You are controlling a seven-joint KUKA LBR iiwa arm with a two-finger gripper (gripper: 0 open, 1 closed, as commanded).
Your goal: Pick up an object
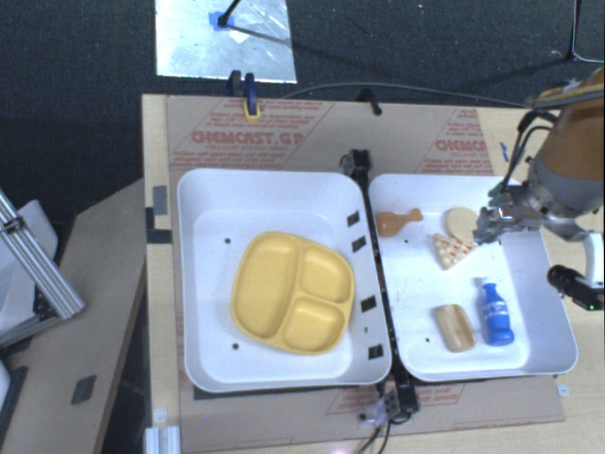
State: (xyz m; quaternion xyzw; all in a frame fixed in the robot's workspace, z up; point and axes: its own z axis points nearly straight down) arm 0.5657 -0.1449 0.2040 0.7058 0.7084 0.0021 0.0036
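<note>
The tool (489,223) hangs over the right bin (558,348), just beside the pizza slice (452,250) and the round cookie (460,220) — I cannot tell how far it is open, and nothing shows in its grip. The slice lies flat in the bin's upper half. It looks like light, stiff plastic (probably a toy) and a little slippery — I would take it across its narrow sides, near the wide crust end.
</note>
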